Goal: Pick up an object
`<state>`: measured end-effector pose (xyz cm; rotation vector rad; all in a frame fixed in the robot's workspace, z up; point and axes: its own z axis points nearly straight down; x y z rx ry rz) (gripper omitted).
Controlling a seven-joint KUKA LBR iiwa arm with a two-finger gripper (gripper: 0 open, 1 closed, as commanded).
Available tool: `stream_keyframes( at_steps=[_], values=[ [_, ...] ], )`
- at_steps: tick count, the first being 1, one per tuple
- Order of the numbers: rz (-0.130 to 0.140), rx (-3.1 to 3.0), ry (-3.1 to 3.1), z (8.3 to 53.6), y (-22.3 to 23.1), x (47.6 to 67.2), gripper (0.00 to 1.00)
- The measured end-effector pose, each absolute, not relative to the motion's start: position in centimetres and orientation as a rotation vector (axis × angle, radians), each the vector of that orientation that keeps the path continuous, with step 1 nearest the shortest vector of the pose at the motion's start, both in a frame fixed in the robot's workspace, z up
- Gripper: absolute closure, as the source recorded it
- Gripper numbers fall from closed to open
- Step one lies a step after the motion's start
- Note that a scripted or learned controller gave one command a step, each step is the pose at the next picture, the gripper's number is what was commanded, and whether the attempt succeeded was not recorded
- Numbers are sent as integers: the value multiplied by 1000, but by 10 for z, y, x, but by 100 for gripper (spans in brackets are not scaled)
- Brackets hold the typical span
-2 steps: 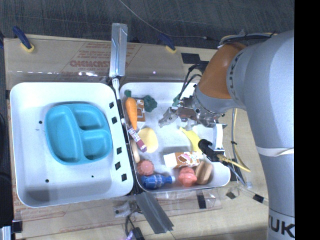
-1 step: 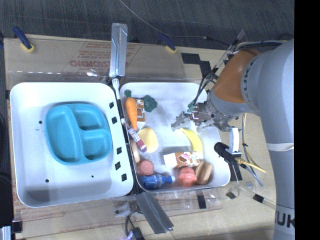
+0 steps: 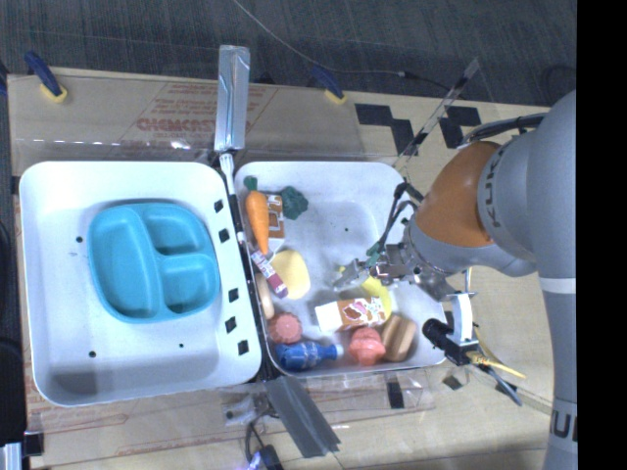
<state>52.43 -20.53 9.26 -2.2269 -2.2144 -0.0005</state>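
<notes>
The right bin (image 3: 333, 179) holds several toy foods. Along its left side lie an orange carrot (image 3: 257, 219), a green piece (image 3: 293, 202) and a pale yellow lemon (image 3: 291, 272). Near its front edge are a small printed carton (image 3: 353, 313), a pink-red piece (image 3: 365, 345), a brown bun (image 3: 399, 335), a red round piece (image 3: 285, 328) and a blue bottle (image 3: 306, 355). My gripper (image 3: 364, 273) hangs low over the bin's right half, just above a small yellow object (image 3: 376, 289) that it partly covers. I see nothing clearly held in it.
The left bin (image 3: 49, 262) carries a blue divided tray (image 3: 155, 258). A metal divider (image 3: 231, 96) stands between the bins at the back. The arm's orange band (image 3: 458, 196) and grey body overhang the right bin's right wall. Cables lie beside the bench at the right front.
</notes>
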Motion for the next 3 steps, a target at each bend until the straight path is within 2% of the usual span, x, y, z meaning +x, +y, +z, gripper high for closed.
stream_keyframes(
  at_steps=[1, 2, 3],
  values=[
    [0, -2223, -2221, 103, -206, 525, 100],
    [-7, -2111, -2335, 212, -168, 612, 100],
    [2, -2269, -2171, 91, -178, 623, 100]
  ],
)
